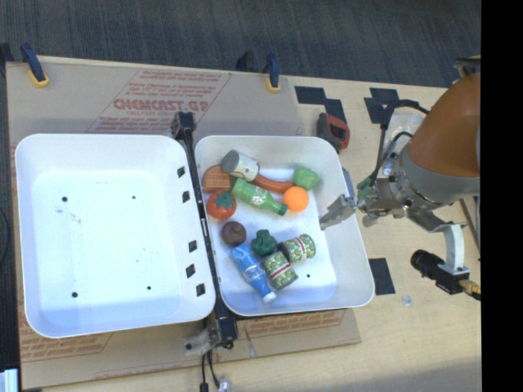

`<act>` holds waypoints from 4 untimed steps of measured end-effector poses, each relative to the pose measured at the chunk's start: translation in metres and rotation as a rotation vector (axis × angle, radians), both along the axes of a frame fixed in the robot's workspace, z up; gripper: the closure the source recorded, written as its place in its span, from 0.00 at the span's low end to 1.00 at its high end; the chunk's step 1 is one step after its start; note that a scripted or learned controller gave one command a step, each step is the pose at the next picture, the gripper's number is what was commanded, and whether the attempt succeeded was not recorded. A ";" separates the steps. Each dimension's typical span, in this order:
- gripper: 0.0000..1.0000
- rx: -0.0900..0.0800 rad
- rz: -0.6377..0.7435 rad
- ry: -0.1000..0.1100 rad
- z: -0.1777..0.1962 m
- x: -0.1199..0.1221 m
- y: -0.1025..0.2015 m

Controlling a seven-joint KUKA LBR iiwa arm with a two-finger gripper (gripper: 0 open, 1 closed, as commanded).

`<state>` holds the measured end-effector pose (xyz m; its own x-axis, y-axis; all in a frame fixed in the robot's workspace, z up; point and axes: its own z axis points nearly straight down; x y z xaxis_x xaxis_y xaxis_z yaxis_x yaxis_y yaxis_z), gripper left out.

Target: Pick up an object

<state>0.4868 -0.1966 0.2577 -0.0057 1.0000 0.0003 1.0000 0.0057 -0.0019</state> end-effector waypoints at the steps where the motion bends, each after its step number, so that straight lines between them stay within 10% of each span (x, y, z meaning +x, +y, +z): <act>1: 0.00 -0.001 0.001 -0.002 -0.165 0.036 -0.014; 2: 1.00 -0.003 0.004 -0.002 -0.155 0.037 -0.015; 3: 0.00 -0.003 0.004 -0.002 -0.155 0.037 -0.015; 4: 1.00 -0.006 0.008 -0.004 -0.144 0.038 -0.015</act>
<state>0.5243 -0.2114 0.1135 -0.0135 0.9999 -0.0054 0.9999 0.0135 0.0022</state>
